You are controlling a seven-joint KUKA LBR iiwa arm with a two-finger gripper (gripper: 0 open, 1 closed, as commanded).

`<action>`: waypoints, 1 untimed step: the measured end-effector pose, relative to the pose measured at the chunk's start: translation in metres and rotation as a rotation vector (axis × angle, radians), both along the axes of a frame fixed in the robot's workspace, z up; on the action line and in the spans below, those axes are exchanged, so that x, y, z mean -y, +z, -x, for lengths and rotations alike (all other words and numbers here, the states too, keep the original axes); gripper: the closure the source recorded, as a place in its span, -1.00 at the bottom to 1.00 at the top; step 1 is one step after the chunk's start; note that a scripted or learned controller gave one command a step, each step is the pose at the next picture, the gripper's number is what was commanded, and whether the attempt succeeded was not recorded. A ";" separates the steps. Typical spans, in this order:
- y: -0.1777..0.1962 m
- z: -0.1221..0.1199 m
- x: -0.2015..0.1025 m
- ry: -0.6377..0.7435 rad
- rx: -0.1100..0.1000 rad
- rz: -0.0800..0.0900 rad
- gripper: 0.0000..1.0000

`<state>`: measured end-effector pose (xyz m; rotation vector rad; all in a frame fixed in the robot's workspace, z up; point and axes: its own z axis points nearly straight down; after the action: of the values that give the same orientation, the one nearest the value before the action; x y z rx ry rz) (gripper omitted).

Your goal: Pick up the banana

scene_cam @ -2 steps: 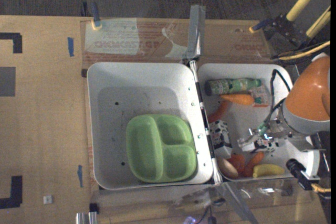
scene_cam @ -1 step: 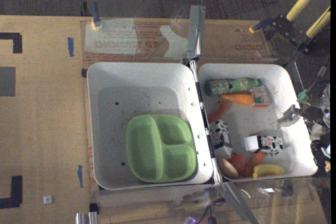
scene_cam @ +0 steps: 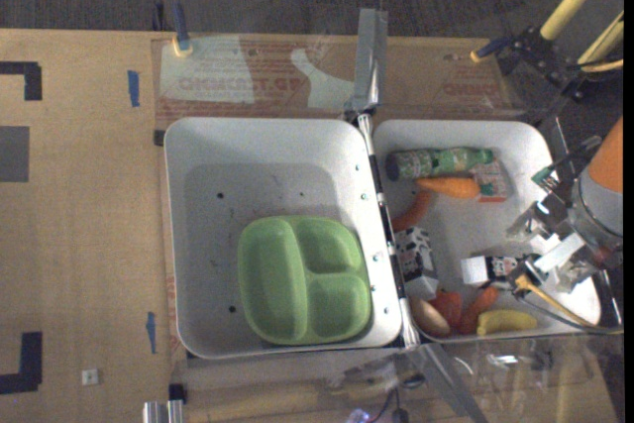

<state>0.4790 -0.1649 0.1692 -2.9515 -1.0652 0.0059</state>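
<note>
Fingers (scene_cam: 517, 274) hover just above banana (scene_cam: 506, 321), near bin rim (scene_cam: 495, 336).

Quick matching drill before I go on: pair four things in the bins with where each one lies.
Things:
1. banana
2. green divided plate
3. green bottle
4. egg

Places:
A. left bin
B. far side of right bin
C. near edge of right bin, below the gripper
D. near left corner of right bin

Pairs: 1-C, 2-A, 3-B, 4-D
</note>
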 end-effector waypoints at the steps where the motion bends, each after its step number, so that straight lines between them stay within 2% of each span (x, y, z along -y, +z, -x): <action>1: -0.031 0.000 -0.015 -0.008 -0.001 0.000 -1.00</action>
<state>0.4787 -0.1502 0.1381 -2.9551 -1.0534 0.0065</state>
